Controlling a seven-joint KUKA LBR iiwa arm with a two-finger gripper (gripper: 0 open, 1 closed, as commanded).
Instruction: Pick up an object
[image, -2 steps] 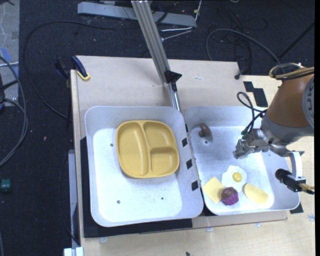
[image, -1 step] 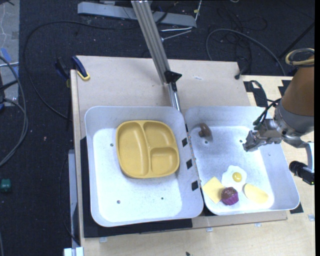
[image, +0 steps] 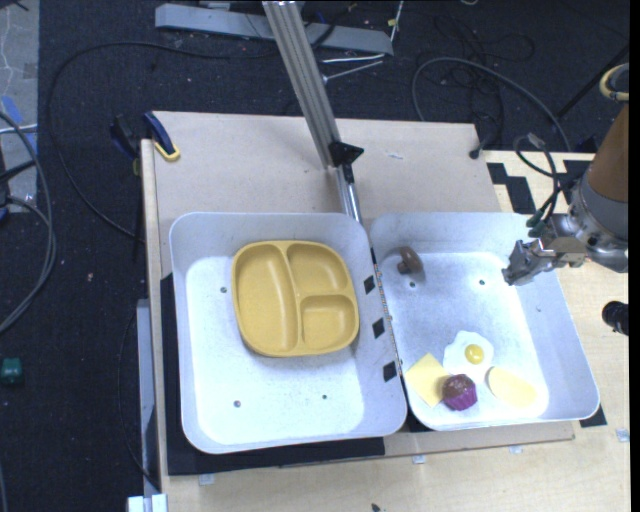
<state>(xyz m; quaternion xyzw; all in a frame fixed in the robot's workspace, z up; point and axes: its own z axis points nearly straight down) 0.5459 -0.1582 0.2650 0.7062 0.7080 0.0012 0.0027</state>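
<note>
Fingers on the gripper (image: 522, 265) were too small and dark to read, so I couldn't tell whether they were open or closed, but nothing was visibly caught between them. The gripper sat over the right bin (image: 560, 330), up near its far right corner, with the grey arm (image: 600, 215) coming in from the right. Everything pickable was well apart from it. A small brown piece (image: 409, 262) lay near that bin's far left side. Down at the near end sat a cluster: a fried egg (image: 470, 352), a yellow slice (image: 427, 378) just left of it, a purple lump (image: 459, 392) touching the slice, and a pale yellow oval (image: 513, 386) off to the right. The left bin (image: 200, 400) had a yellow divided plate (image: 295, 297) lying flat in it, three compartments, sitting toward the far side.
</note>
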